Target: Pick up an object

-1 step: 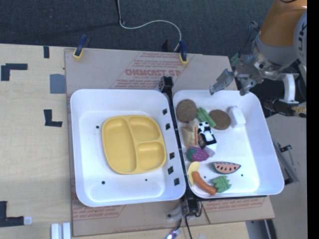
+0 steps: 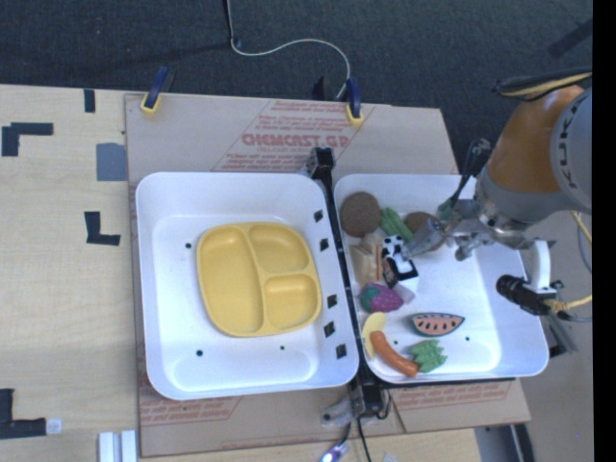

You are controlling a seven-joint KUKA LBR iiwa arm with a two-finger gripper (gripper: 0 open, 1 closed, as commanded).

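Camera view: gripper (image 2: 412,245) reaches low over right bin (image 2: 481,354).

My arm (image 2: 568,152) is fat and round, grey with a big orange band. My wrist is shiny silver metal. A black knob sticks out, and thin cables hang beside it.

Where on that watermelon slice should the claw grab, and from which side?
Probably straight from above, pinching the watermelon slice across its narrow width near the middle. It lies flat on the right bin, long axis across the view, with bare floor above and below it; the carrot crowds only its lower left.
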